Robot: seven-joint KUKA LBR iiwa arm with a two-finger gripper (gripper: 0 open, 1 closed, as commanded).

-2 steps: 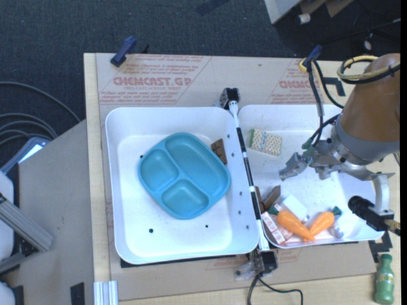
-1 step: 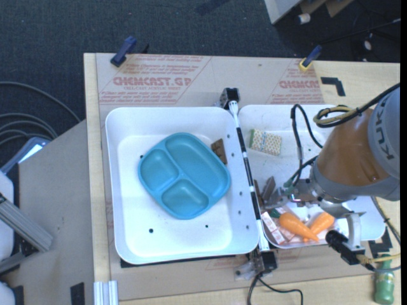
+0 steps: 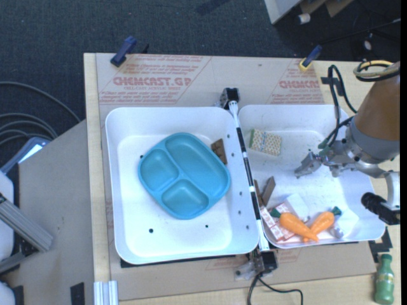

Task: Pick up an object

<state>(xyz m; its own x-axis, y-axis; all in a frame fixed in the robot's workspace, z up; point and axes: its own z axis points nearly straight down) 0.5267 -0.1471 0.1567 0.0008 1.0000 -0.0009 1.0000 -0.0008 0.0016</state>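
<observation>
Camera view, your scene: plywood-coloured worktop point(image 3: 95, 189) on dark carpet, cables coiled at left. Protective sheet under the bins reads "CHEMCAST GP" in red, printed twice; the smaller lines are unreadable. Blue clamp point(image 3: 122, 51) at the top left edge, a yellow-and-blue one point(image 3: 310, 56) at the top right. Left bin point(image 3: 121, 170) holds a blue divided plate point(image 3: 184, 174). Right bin point(image 3: 286, 116) has a patterned square pad point(image 3: 266, 142) up top and two orange carrot toys point(image 3: 308, 225) at its near edge, lying on flat packaging. Claw point(image 3: 310, 165) hangs over mid right bin, nothing between the fingers, well apart from the carrots; wide or narrow, you can't tell. Green bottle point(image 3: 384, 281) at the bottom right corner.
</observation>
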